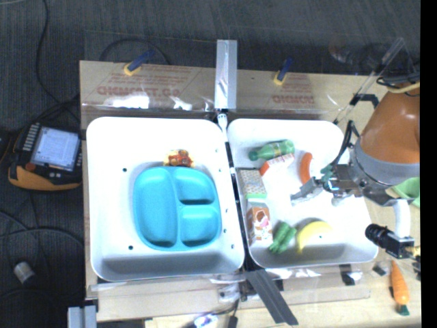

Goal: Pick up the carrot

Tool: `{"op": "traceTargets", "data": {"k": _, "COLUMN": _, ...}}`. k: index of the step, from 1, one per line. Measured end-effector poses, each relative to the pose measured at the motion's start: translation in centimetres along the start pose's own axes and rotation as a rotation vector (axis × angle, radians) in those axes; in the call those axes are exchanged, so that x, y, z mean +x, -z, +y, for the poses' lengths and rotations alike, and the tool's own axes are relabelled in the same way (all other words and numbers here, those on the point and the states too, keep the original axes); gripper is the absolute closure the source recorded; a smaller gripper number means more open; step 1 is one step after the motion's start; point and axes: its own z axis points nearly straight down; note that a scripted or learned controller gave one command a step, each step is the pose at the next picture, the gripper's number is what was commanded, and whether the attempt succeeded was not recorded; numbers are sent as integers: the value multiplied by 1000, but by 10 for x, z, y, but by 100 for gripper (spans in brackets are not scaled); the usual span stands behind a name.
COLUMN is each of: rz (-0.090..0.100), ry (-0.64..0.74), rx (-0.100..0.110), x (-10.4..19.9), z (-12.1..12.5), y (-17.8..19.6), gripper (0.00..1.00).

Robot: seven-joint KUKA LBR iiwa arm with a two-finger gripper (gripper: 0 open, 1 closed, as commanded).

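Lying on the floor of the right-hand bin (pixel 235 183), the carrot (pixel 305 167) is not yet picked up: the task stands at the approach stage, with the grasp and the lift both left to do, as far as the view shows. Item, carrot: small, elongated, orange-red, smooth, set roughly upright in the frame, slightly curved; position, upper middle of the right bin, just right of the green bottle (pixel 272 149) and the white-and-red packet (pixel 276 162) below it. Item, gripper (pixel 306 191): grey metal, pointing toward frame left, placed just below the carrot and near it, though contact between the two cannot be made out; whether it is released or clenched cannot be told from this slant, and nothing is visibly gripped. Item, arm (pixel 390 139): grey with an orange band, entering from the right edge over the bin's right wall. Other contents, right bin: a speckled grey box (pixel 250 182), a small brown-and-white carton (pixel 259 223), a green vegetable piece (pixel 283 237), a banana (pixel 311 232) at the lower middle. Left bin (pixel 102 183): a blue divided tray (pixel 164 214) at centre, a small orange-brown item (pixel 179 158) just above it. Outside the bins, lower right corner of the frame: a second orange, green-tipped object (pixel 399 289) on the bench, judged not the target because it lies beyond the working bin.
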Motion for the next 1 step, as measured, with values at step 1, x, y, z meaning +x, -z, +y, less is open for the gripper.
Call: {"op": "traceTargets", "data": {"k": 1, "rz": 1, "ry": -76, "rx": -1, "x": -46, "z": 49, "y": -10, "gripper": 0}}
